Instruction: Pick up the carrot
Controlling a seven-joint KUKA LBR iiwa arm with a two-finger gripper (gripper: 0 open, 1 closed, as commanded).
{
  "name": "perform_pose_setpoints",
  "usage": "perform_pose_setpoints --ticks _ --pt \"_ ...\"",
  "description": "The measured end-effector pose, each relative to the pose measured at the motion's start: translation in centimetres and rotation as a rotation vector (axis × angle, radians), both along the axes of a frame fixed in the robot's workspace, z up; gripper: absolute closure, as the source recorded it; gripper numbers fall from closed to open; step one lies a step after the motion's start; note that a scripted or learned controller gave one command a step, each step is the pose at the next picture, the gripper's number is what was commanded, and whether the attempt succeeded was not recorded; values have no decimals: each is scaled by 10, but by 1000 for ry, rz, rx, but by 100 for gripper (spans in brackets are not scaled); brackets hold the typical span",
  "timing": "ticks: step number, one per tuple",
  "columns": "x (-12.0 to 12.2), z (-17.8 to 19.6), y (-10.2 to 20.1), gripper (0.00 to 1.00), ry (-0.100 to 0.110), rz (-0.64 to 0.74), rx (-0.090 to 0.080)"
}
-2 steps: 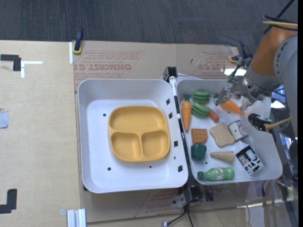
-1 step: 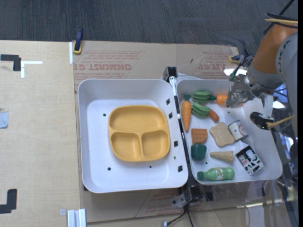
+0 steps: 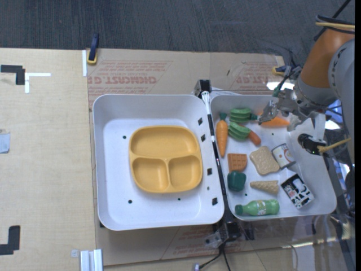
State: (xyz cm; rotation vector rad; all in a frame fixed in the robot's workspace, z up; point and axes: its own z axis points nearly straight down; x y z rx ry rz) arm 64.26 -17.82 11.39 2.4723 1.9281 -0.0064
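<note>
1. Carrot, long, orange and plastic [image 3: 221, 138], lies lengthwise along the left wall of the right shallow white bin [image 3: 324, 199], well to the left of the two-finger gripper [image 3: 276, 113] and slightly below it.
2. An orange wedge-shaped toy piece [image 3: 272, 121] sits at the gripper's tips; whether it is pinched, I cannot tell.
3. Green ridged toy vegetables [image 3: 240, 123] lie between gripper and carrot.
4. A yellow three-compartment plate [image 3: 165, 158] rests in the left white bin [image 3: 107, 168], far left of the gripper.

Glossy plastic carrot [image 3: 221, 138], matt tray [image 3: 166, 158]
</note>
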Motion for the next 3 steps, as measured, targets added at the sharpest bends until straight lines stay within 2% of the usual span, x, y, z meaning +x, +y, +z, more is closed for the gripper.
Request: perform_pose_setpoints --ticks 1,2,3 --pt "0 9 -1 100 0 2 -2" --pt "0 9 -1 0 0 3 -2" --pt "18 -16 -19 0 12 -44 20"
